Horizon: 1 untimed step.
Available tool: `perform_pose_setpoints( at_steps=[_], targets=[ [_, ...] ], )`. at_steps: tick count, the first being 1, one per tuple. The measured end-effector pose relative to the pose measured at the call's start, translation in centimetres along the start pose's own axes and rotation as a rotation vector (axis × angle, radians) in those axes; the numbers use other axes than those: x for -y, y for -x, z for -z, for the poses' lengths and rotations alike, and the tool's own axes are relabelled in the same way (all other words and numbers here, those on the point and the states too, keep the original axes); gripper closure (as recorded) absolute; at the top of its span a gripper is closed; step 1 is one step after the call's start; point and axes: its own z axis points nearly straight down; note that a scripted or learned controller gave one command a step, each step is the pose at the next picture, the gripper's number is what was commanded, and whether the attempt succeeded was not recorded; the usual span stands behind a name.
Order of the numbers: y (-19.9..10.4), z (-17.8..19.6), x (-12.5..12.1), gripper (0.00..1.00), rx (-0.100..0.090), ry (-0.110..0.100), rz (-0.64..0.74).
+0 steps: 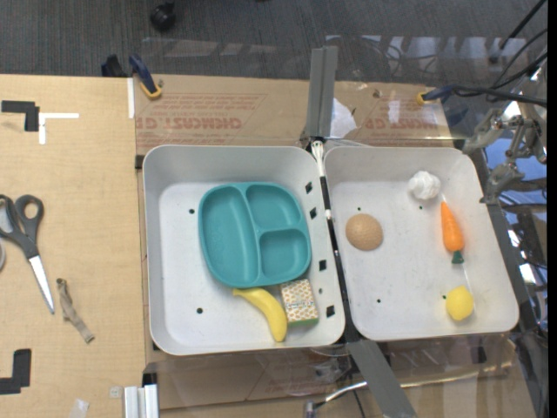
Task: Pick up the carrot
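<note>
And here's the layout: the carrot [451, 229] lies in the right bin [409, 316], close to its right wall, lengthwise near-to-far with the green stub at the near end. Just beyond its far tip sits a crumpled white ball [424, 185], close enough to matter. A brown egg [364, 232] rests to its left with open floor between, and a lemon [459, 304] sits nearer, well apart. Over in the left bin [170, 320] there's a teal divided plate [255, 233], a banana [265, 309] and a small box [298, 300], none of them in play.

The pincer [507, 157] hovers at the far right, outside the bin's edge, and whether it's apart or together I cannot tell; nothing looks to be carried.

So the approach is everything now. Best bet: drop straight down over the carrot's thick middle, pincer spanning its width left to right, staying shy of the white ball. The right wall is tight, so the outer side needs clearance before closing.
</note>
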Motion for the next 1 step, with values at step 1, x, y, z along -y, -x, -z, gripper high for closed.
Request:
perform_pose_setpoints(
  at_steps=[1],
  targets=[
    [1.25,-12.55,-1.11,0.0,0.0,0.0,-0.094]
  ],
)
